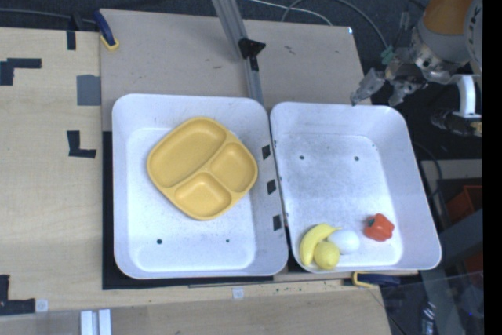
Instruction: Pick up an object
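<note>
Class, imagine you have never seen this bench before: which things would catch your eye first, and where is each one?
First, the yellow divided plate lying in the left bin. Next, the cluster in the near corner of the right bin: a banana, a lemon, a white egg and a red pepper slightly apart. The gripper hangs just beyond that bin's far edge, holding nothing.

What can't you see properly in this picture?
- Arm: the camera view's right and top edges cut it off.
- Tool: small and blurry above the right bin; open or shut, can't tell.
- White ball: partly hidden by the banana and the small yellow fruit.
- Red object: too small to name.
</note>
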`<state>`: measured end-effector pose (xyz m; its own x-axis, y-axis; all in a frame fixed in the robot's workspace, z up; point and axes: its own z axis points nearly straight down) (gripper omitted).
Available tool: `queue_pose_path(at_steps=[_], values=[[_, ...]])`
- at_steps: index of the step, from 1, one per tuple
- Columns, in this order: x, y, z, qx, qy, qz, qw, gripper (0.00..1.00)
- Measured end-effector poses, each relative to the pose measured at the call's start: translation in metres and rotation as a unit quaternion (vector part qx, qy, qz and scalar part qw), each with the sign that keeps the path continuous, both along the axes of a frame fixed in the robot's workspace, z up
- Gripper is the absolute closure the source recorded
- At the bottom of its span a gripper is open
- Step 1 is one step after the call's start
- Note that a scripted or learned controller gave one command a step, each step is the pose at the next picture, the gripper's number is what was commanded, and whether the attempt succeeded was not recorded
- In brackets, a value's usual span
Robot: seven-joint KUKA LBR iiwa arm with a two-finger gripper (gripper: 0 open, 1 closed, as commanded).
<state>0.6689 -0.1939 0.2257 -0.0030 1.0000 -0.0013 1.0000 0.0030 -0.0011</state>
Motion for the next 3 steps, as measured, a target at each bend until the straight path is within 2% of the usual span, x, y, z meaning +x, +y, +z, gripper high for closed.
queue_pose_path(at_steps=[1,2,3], values=[[0.000,0.000,0.000,-0.0002,0.000,0.000,1.0000,0.00],[0.006,0.004,-0.046,0.0002,0.002,0.001,1.0000,0.00],[-0.001,0.011,-0.107,0.0009,0.003,0.000,1.0000,0.00]])
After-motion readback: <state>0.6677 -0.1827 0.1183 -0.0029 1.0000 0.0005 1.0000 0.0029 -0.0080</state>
